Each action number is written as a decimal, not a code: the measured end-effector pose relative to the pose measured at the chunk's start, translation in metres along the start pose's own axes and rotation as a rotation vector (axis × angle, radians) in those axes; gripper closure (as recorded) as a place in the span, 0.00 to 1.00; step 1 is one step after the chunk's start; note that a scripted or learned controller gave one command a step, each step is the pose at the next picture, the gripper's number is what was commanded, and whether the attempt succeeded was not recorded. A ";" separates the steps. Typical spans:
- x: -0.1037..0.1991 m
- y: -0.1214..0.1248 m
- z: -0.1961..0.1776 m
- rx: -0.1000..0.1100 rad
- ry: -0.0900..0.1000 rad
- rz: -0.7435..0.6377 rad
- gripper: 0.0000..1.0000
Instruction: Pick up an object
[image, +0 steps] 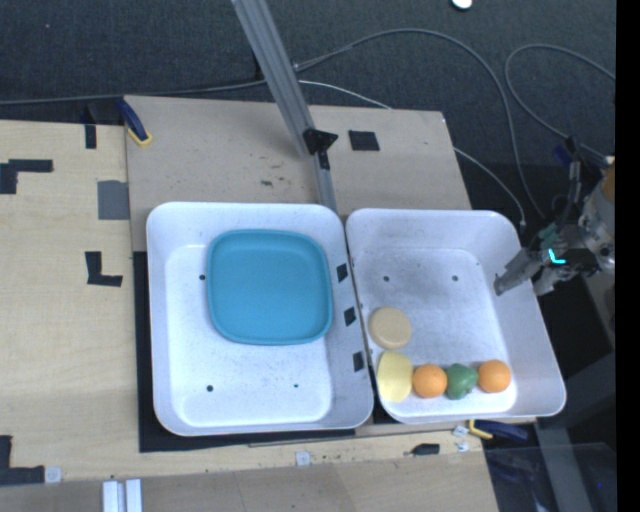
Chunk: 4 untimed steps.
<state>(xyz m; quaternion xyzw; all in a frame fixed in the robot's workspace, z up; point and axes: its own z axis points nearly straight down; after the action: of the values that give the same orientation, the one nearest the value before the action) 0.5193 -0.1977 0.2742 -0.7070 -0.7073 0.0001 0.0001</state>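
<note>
**Small toy foods wait along the right bin's near edge; arm parked at the far right**

On your left, the left bin (170, 300) holds a blue plate (269, 286), lying flat. In the right bin (500, 240) sit a tan disc (390, 326), a pale yellow piece (394, 377), an orange ball (429, 381), a green piece (460, 381) and a second orange ball (494, 376), the last four in a close row along the near wall. They look light, rigid and smooth, so likely to roll; take the first ball across its middle. At the far right, the gripper (545, 262) hovers over the bin's rim, touching nothing; how its jaws stand cannot be told.
</note>
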 end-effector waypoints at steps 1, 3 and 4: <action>0.000 0.000 0.000 0.000 0.000 0.000 0.00; 0.004 0.013 0.113 0.005 0.001 0.000 0.00; 0.002 0.013 0.176 0.006 0.002 0.000 0.00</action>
<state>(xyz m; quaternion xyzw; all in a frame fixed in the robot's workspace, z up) 0.5322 -0.1955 0.0981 -0.7070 -0.7072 0.0016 0.0029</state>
